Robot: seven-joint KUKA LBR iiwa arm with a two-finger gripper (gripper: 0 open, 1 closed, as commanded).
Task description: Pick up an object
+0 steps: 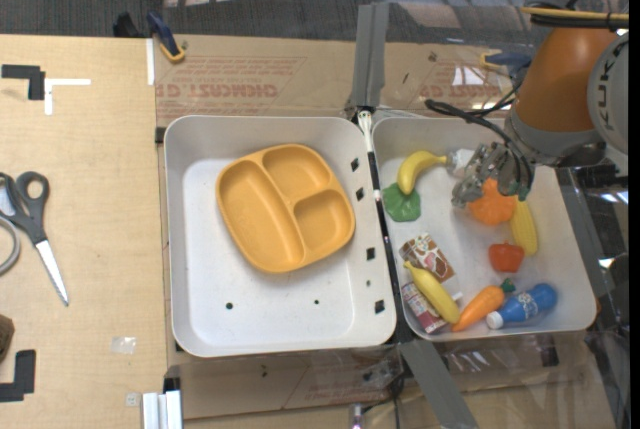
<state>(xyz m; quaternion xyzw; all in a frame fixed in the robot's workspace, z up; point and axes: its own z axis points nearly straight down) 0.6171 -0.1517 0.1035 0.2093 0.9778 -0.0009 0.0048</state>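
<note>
camera view: two shallow white bins sit side by side on the bench. the left bin holds a yellow-orange divided plate with three compartments, lying flat near the bin's middle.

the right bin holds the loose toy items. a yellow banana lies near the bin's far left, its lower end just above a green leafy piece. an orange round fruit sits toward the bin's far right, with a small yellow piece touching its right side. nearer the camera a small red-orange piece lies alone. along the left wall are a printed snack packet, a second yellow banana-like piece lying slantwise, and another packet partly under it. an orange carrot lies beside a blue and white bottle at the near edge.

the arm reaches in from the right, its orange band above the bin's far right corner. the gripper hangs low over the right bin, right at the top left edge of the orange round fruit, seemingly touching it. whether the pincer is apart or together i cannot tell; nothing shows clearly held.

on the bench to the left lies a pair of scissors.
</note>
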